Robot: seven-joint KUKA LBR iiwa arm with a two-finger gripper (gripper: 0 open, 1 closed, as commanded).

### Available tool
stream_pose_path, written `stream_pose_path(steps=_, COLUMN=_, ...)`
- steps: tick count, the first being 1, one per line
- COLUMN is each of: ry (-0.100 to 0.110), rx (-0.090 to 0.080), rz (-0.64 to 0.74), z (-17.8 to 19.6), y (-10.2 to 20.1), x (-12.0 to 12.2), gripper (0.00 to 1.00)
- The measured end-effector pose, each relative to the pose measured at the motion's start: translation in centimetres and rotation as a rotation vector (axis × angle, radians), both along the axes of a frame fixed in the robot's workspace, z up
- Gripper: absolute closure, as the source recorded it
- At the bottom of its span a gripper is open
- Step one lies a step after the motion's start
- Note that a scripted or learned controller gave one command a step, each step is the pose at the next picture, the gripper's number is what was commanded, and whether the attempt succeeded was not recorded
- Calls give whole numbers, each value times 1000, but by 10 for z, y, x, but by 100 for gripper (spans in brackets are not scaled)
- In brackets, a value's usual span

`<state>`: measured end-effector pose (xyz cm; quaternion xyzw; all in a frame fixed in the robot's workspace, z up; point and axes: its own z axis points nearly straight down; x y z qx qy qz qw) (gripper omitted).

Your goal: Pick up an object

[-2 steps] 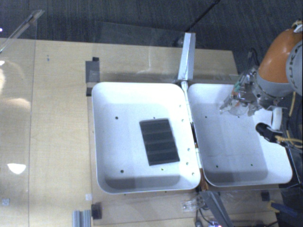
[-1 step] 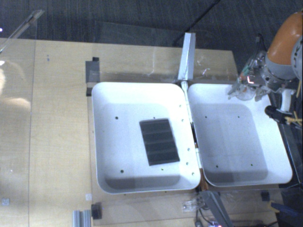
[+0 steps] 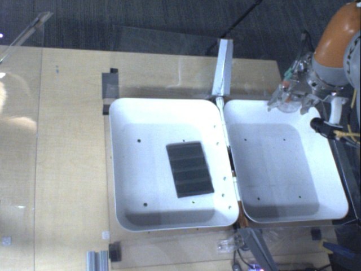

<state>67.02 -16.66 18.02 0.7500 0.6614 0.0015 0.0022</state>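
A dark grey ribbed rectangular block (image 3: 190, 169) lies flat in the middle of the left bin (image 3: 130, 123), slightly tilted. My gripper (image 3: 290, 99) hangs over the far right corner of the right bin (image 3: 333, 202), well away from the block. Its tips blur against the bin's rim. Above it the orange band of the arm (image 3: 337, 35) comes in from the right.
A metal divider post (image 3: 222, 72) rises behind the seam between the two bins. Cables and black fittings (image 3: 333, 130) crowd the right bin's right edge. Wooden bench (image 3: 62, 168) stretches to the left, under a transparent sheet.
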Motion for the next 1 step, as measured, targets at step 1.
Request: stream_pose_path(steps=1, ry=2, rx=2, rz=-286, z=49, y=-15, x=-62, gripper=0)
